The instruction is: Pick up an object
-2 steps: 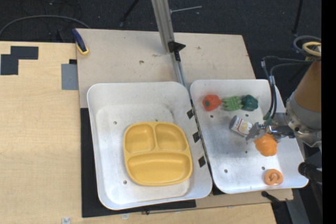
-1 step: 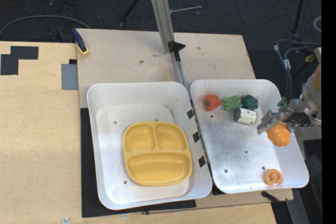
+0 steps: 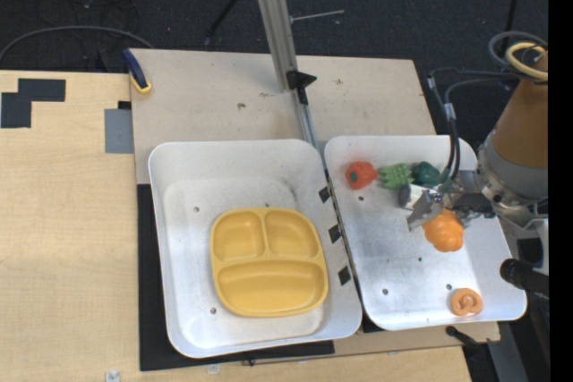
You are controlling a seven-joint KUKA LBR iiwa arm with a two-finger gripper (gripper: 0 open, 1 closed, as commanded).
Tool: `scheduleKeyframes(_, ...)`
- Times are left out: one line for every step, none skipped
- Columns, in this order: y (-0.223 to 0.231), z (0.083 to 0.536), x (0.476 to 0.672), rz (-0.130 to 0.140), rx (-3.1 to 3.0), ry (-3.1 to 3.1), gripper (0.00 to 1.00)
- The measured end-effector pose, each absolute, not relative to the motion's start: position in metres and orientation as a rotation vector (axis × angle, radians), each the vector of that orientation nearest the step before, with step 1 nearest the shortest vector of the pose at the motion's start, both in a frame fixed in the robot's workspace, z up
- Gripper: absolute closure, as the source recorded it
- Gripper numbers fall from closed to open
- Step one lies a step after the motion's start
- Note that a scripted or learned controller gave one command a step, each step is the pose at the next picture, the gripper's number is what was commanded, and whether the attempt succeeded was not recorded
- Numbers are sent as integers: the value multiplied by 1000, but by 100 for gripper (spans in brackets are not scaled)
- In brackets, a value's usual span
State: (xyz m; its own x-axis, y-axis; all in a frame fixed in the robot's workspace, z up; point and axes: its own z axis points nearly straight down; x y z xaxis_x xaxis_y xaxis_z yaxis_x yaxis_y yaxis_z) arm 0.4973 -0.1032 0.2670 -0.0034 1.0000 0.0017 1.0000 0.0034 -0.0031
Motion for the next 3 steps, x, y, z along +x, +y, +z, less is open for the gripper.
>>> scheduleKeyframes(-43,262,503,2,-2212,-2225,100)
scheduleKeyframes(10,244,501,4,-2213,-2223,100)
scheduleKeyframes(64,230,502,6,-2212,-2222,100)
